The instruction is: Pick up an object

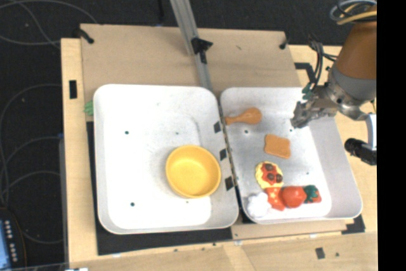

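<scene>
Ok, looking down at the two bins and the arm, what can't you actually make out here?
- Gripper: dark and blurred over the right bin; finger state unreadable in the camera view.
- Small white object: partly tucked behind the red toy, too small to identify.
- Yellow bowl: its underside is hidden against the left bin.

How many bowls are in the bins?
1: a yellow bowl in the left bin, near its lower right corner, upright. None among the right bin's items.
</scene>
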`<act>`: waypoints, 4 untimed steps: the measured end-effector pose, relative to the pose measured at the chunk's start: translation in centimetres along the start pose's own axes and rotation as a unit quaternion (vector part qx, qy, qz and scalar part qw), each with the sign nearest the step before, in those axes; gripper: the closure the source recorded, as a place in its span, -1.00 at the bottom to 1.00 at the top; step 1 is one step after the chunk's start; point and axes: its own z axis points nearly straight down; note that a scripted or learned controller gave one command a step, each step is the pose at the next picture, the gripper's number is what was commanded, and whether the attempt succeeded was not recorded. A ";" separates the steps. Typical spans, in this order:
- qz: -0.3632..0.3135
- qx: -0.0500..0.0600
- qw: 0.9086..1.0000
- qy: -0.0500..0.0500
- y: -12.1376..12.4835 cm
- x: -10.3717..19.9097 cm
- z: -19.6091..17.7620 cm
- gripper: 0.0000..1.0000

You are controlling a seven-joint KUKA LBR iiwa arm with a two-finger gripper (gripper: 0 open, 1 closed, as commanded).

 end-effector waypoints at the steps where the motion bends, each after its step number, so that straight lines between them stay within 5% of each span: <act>1: 0.000 0.000 1.000 0.000 0.7 5.1 0.4 1.00; 4: -0.002 0.000 1.000 0.000 1.1 20.8 -1.9 1.00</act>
